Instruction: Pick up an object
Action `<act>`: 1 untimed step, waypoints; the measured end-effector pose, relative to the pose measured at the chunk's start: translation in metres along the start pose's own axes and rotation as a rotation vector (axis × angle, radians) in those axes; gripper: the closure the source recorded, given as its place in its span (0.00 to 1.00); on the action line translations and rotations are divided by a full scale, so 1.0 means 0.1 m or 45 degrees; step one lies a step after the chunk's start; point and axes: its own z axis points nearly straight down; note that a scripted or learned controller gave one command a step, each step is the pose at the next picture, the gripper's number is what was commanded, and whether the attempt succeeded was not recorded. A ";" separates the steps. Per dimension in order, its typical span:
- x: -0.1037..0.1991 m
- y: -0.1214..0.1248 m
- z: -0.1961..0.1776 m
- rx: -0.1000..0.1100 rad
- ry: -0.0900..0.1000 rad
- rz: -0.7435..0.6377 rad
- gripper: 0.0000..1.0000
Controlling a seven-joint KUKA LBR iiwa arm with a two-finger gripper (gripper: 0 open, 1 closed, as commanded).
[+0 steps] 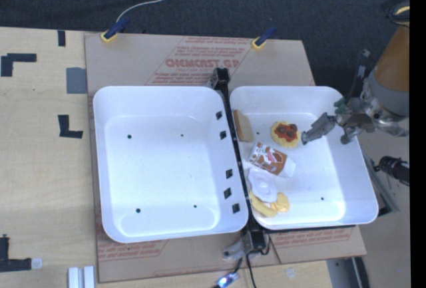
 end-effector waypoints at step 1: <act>0.58 -0.33 1.83 0.004 -0.002 0.000 0.00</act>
